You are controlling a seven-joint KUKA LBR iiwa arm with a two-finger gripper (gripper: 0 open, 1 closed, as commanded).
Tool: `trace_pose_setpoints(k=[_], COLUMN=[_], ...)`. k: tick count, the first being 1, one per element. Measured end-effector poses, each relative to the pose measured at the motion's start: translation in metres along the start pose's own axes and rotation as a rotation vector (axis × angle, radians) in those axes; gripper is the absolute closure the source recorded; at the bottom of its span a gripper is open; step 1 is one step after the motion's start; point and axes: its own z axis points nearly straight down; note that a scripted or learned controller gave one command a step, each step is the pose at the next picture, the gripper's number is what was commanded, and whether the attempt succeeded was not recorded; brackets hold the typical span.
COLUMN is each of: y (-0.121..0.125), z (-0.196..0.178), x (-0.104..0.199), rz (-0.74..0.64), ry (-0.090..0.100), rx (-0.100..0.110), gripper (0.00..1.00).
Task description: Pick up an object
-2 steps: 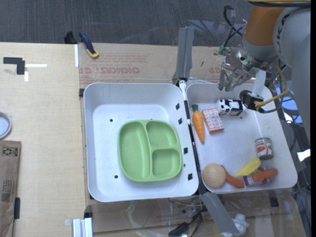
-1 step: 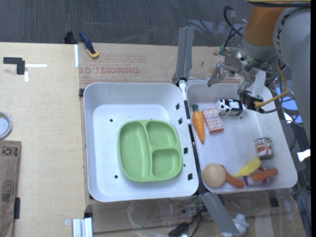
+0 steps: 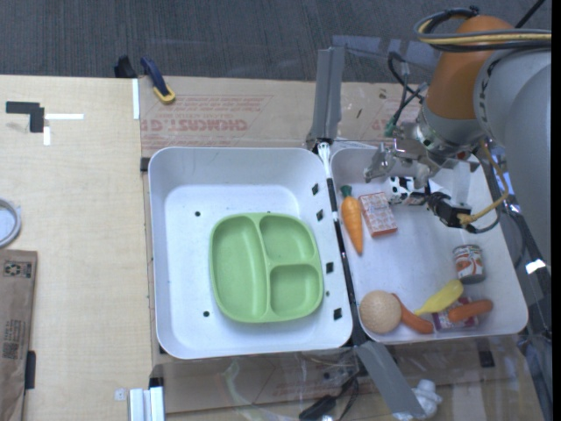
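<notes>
Over in the left white bin (image 3: pixel 166 261) sits a pale green plastic tray with three compartments (image 3: pixel 266 267), nothing in it, and none of that matters for the grab. The pickings are all in the right white bin (image 3: pixel 500 235): an orange toy carrot (image 3: pixel 352 222) lying along the left wall, a small pink and white box (image 3: pixel 378 214) just beside it, a tan ball (image 3: pixel 380 311) in the near corner touching a smaller orange piece (image 3: pixel 416 322), then a yellow banana-shaped toy (image 3: pixel 440 296), a small labelled can (image 3: pixel 468 263) standing upright, and a black and white spotted thing (image 3: pixel 403 188) at the far end. The two-finger gripper (image 3: pixel 388 159) hangs over that far end, just beside the spotted piece, and from here I cannot tell whether its fingers are apart or together. I would say the spotted piece is the natural target; best to come straight down with the fingers either side of it, clear of the far wall and the box.
</notes>
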Motion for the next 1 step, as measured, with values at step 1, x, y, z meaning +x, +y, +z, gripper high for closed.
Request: trace_pose_setpoints(k=[1], y=[-0.0324], z=[-0.0526], x=[-0.0013], rz=[-0.095], ry=[0.001], rx=[-0.001], gripper=[0.00])
